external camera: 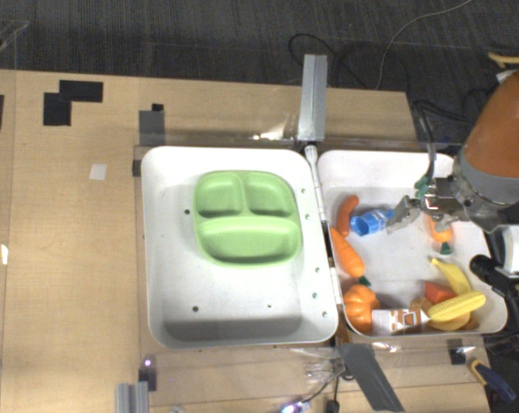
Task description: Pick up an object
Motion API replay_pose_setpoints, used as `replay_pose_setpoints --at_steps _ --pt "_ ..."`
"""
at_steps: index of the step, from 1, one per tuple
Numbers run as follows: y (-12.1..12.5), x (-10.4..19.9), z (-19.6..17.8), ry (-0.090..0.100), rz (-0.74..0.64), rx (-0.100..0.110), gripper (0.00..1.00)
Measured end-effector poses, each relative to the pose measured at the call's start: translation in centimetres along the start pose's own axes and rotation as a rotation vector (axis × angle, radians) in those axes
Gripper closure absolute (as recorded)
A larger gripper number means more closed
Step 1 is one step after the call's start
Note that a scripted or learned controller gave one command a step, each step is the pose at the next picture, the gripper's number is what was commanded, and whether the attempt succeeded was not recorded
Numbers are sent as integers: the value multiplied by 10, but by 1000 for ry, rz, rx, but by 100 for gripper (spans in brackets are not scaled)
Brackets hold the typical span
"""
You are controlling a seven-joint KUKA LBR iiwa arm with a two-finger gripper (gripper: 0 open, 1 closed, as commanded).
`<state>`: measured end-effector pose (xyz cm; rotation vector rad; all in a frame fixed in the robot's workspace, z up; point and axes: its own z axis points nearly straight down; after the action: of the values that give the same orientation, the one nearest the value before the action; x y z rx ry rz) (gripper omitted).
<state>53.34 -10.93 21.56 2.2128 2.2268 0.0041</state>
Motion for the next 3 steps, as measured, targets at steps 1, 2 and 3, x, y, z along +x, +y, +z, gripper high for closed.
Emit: replay_pose_setpoints --at_steps 1,2,3 --pt "65 7 59 -1 -108 -1 0" --pt "77 17 126 -2 -175 -10 0" --pt "117 16 128 -4 -94 11 0"
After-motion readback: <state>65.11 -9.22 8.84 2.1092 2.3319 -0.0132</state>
